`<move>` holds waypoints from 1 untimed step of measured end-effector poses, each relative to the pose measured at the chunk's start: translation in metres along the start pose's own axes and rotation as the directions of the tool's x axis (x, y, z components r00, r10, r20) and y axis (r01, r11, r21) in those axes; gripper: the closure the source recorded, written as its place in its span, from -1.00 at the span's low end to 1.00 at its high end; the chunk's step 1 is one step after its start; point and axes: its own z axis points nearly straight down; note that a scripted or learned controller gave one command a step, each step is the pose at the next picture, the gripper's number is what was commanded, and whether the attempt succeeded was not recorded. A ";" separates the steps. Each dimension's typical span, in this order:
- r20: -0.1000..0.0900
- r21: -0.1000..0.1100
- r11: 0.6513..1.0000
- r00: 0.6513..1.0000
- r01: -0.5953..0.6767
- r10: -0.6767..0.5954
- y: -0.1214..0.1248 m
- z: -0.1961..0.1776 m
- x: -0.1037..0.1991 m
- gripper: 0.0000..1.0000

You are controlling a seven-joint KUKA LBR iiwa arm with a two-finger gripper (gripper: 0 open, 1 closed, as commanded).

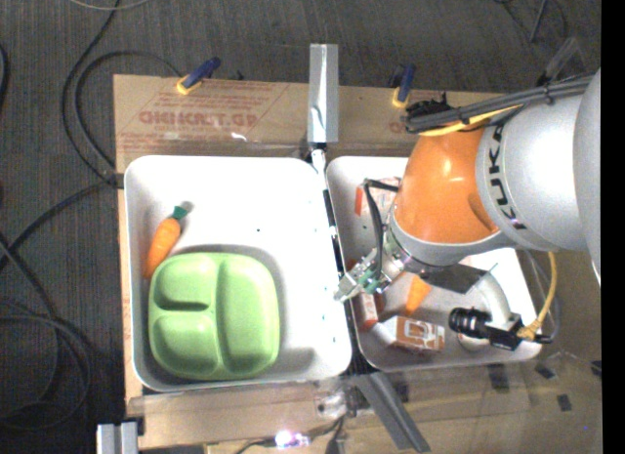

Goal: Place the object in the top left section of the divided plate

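The green divided plate [215,317] lies in the lower part of the left bin [283,188], toward the lower left of the frame. It has two smaller sections on its left side and one long section on its right. A toy carrot [163,239] lies just beside the plate's upper left corner, slanting, with its green top pointing up and to the right.

The gripper [354,284] is at the left wall of the right bin [344,174], close to where the two bins meet. Whether it is wide, narrow or holding anything cannot be told, since the arm's orange band [444,193] and grey body cover most of it from above.

Around the gripper in the right bin lie a brown box [415,334] near the lower edge, a small orange piece [418,293] just above the box, and a reddish-brown item [366,311] to the box's left. A thin red thing [359,200] sits by the bin's left wall higher up.

Both bins rest on a cardboard-covered counter [195,115], with blue clamps [198,73] at its top edge.
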 end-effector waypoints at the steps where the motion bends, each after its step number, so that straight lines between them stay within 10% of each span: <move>1: 0.000 0.000 1.000 1.000 0.000 0.000 0.000 0.000 0.000 -1.00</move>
